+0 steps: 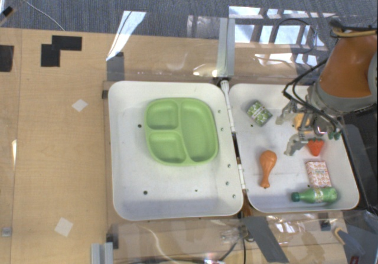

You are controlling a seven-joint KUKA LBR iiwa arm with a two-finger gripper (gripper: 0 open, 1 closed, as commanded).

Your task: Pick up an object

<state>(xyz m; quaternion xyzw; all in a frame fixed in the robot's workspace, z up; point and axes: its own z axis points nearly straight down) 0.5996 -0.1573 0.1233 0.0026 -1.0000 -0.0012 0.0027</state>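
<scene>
My gripper (291, 130) hangs over the right bin (277, 96), near its right side, under the grey arm with the orange band. Its fingers (293, 145) stand open with only bare bin floor between them. A small red-orange object (317, 147) lies just right of the lower finger, partly hidden by the gripper. A green and white can (258, 113) lies to the gripper's left. A tan toy drumstick (267, 167) lies below and left of it. A pink box (318, 173) and a green bottle (315, 196) sit by the bin's near right corner.
The left bin (133, 192) holds a green divided plate (179, 131). A raised rim (232, 139) separates the two bins. Bare floor lies in the middle of the right bin between the can, the drumstick and the gripper.
</scene>
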